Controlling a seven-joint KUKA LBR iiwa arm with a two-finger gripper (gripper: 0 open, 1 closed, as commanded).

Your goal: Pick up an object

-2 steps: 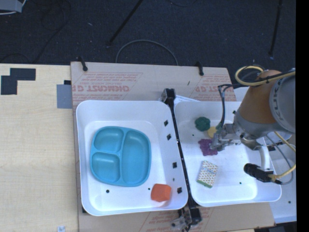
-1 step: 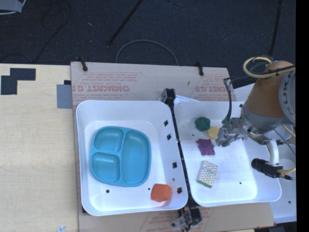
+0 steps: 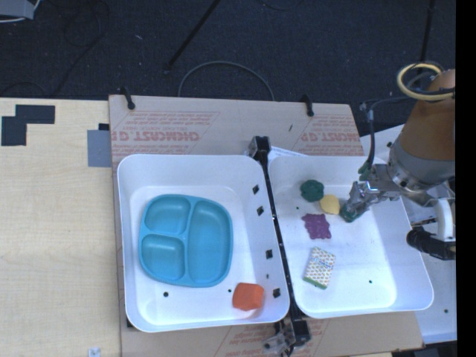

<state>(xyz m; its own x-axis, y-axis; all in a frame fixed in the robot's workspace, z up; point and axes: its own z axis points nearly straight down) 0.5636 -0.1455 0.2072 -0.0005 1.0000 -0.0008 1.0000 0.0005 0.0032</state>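
Gripper point(image 3: 351, 210) low in the right bin point(image 3: 387, 274) now, down at the far-right part of it, with the arm point(image 3: 428, 129) leaning in from the right. Its tip sits just beside the yellow lump point(image 3: 330, 204), touching it or very nearly, I can't call it from here. Whether the pincer is wide or narrow I honestly cannot tell; the fingers blur into one dark shape and nothing shows between them.

That yellow lump looks like the target to me. It lies between the dark green lump point(image 3: 312, 190) on its far side and the flat purple piece point(image 3: 317, 226) on its near side, all three crowded together. My guess: small, light, rounded, maybe a bit soft, so it could roll or squirt sideways. Best taken across its middle, squeezing left to right, clear of the green neighbour.

Nearer us in that bin lies a patterned packet point(image 3: 320, 267), flat and probably floppy, a hard one to pinch. Over in the left bin point(image 3: 134, 199) sit a blue divided plate point(image 3: 186, 239) and an orange block point(image 3: 248, 297) by the near wall, well apart from the action.
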